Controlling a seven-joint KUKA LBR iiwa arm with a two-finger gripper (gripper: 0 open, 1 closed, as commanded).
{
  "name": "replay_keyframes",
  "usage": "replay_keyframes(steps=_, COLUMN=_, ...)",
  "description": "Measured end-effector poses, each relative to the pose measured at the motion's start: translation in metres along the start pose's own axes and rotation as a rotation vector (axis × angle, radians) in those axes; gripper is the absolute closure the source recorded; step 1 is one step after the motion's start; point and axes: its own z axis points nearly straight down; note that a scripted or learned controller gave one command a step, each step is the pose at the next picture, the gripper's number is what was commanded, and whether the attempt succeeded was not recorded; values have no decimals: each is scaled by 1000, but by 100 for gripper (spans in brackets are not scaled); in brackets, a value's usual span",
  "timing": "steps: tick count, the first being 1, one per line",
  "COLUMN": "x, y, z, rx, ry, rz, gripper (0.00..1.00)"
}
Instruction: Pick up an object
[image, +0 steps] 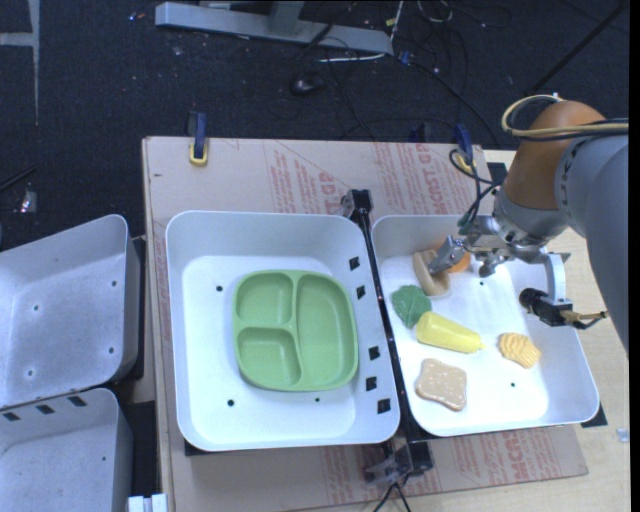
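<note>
Two shallow white bins sit side by side on a bench. The left bin (190, 330) holds a pale green divided tray (296, 331) with three compartments, lying flat near the bin's middle. The right bin (560, 390) holds small toy foods. The grey arm (590, 190), with its orange band, reaches in from the right, and its gripper (458, 252) is low over the far left part of the right bin. A tan, bread-like piece with an orange bit (440, 268) lies right at the fingertips, its long axis slanting from near left to far right; whether the fingers clasp it or stand apart cannot be told. Nearer the viewer lie a yellow corn-shaped piece (449, 334), pointing left to right, touching a green leafy piece (410, 303); a tan toast slice (442, 384); and a small ridged yellow piece (519, 349).
</note>
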Motion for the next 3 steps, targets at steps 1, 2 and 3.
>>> replay_keyframes(steps=1, x=0, y=0, z=-13, rx=5, ry=3, rz=0, gripper=100)
replay_keyframes(steps=2, x=-3, y=0, z=-78, rx=-7, ry=-2, rz=1, gripper=100)
replay_keyframes(steps=3, x=2, y=1, z=-141, rx=-8, ry=-2, rz=-3, gripper=100)
